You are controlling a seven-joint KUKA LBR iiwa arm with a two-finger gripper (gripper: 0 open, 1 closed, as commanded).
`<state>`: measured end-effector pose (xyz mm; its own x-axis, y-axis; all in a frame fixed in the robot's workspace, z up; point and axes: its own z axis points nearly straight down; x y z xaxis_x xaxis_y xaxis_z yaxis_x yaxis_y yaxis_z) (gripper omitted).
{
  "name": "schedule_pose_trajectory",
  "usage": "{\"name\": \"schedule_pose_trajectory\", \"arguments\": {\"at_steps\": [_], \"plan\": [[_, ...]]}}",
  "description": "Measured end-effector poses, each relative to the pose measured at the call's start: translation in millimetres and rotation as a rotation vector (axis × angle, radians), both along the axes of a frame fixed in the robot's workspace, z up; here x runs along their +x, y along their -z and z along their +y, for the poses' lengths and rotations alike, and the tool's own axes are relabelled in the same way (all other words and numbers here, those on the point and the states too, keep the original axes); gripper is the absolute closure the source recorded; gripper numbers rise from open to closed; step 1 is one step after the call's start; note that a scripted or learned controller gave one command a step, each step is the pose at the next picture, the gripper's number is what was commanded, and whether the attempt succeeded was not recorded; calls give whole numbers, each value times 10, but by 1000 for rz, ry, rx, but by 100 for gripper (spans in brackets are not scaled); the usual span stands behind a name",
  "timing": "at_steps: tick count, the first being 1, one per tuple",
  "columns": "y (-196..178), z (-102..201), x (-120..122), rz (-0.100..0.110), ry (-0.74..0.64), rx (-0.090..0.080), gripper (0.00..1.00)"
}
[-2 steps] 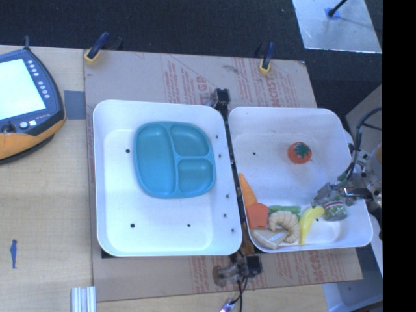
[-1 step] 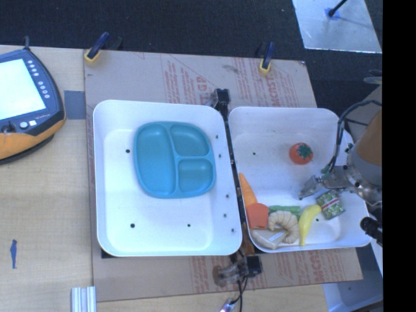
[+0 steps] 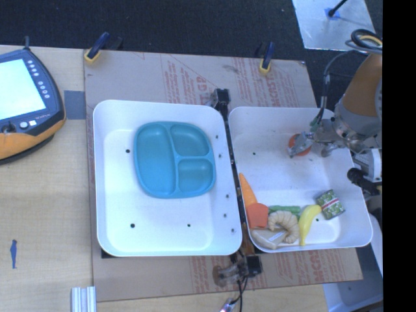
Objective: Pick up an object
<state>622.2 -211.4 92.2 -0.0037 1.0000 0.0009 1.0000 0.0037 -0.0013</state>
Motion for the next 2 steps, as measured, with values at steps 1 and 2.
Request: {"name": "schedule_pose_trajectory", "arguments": {"at_steps": [1, 2], "plan": [[-103, -8, -1, 2, -4, 0, 100], [-102, -8, -2, 3, -5, 0, 0]]}}
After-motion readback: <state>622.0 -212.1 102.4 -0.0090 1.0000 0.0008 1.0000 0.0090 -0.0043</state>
